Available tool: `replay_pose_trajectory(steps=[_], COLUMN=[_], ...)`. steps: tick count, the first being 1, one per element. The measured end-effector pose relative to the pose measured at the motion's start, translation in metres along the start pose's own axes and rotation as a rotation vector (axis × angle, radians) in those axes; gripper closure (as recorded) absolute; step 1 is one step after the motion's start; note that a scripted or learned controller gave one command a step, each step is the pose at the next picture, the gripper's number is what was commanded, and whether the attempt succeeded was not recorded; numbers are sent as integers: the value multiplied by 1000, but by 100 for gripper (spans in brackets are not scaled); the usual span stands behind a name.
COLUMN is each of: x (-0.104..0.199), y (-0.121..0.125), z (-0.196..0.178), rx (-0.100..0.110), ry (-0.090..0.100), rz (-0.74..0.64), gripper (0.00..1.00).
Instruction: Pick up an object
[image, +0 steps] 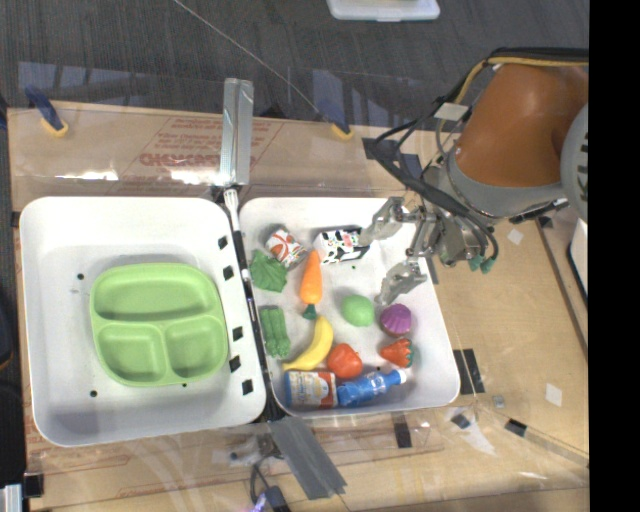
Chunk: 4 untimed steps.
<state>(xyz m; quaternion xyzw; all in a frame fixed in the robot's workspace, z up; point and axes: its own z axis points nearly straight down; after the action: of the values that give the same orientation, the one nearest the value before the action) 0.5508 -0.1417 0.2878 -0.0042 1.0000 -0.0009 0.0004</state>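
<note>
My gripper (391, 252) hangs over the upper right part of the right bin (435, 345), its two fingers spread apart with nothing between them. One fingertip (382, 222) lies near a black-and-white cow-print carton (340, 244); the other (398, 282) sits just above a purple round toy (396, 319). Below and left lie a green ball (357, 309), an orange carrot (312, 278), a yellow banana (314, 345), a red-and-white can (283, 245) and green leafy pieces (267, 272).
The left bin (50, 250) holds a green divided tray (157, 322). Along the right bin's front lie a bottle with a blue cap (340, 388), a red tomato-like toy (344, 359) and a strawberry (397, 351). The arm's orange band (515, 120) looms at upper right.
</note>
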Motion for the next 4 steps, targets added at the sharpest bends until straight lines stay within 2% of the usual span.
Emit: replay_pose_trajectory(steps=[1,2,3,4], x=[-41,-55,-59,17], y=[1,17,19,-45], z=[119,189,176,154], rx=[-5,-2,0,0], ry=[10,-4,-14,0], rz=[-129,-57,-65,-214], gripper=[0,0,100,100])
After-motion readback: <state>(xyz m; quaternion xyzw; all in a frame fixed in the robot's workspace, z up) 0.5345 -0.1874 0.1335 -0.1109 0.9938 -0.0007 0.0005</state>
